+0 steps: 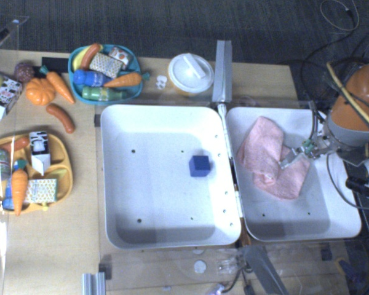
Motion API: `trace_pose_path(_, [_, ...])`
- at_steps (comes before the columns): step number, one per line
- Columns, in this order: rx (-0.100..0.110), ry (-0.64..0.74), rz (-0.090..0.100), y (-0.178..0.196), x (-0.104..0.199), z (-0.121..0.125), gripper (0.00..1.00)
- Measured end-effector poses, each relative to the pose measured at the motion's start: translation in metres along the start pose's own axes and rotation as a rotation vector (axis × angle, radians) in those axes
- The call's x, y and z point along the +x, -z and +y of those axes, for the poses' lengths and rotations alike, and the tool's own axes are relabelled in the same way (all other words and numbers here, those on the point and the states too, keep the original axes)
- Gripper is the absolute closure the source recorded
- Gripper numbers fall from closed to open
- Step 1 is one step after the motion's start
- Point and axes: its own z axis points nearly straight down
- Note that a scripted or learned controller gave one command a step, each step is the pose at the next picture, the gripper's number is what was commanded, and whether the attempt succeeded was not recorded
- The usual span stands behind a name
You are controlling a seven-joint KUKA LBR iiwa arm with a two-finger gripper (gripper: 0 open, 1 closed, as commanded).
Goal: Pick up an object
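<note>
A small blue cube (200, 165) lies near the middle of the left bin (129, 226). A crumpled pink cloth (267, 155) lies in the upper middle of the right bin (307, 223). The grey arm with its orange band (357, 106) comes in from the right. My gripper (293, 158) is down over the cloth's right part, its tip against or just above the fabric. The arm's wrist hides part of the right bin's far right rim.
Left of the bins, a yellow tray (61, 183) and a blue bowl (104, 94) hold toy food. Loose toy carrots and a sausage (60, 118) lie on the bench. A white lidded container (192, 72) stands behind the bins. Cables hang at the right.
</note>
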Motion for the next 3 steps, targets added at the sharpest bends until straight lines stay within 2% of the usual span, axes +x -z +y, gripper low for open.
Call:
trace_pose_path(1, [-0.007, 0.001, -0.002, 0.012, 0.001, 0.003, 1.0])
trace_pose_path(2, [0.002, 0.139, 0.001, 0.095, 0.04, 0.078, 1.0])
trace_pose_path(3, [0.001, 0.516, 0.001, 0.26, 0.061, 0.077, 1.0])
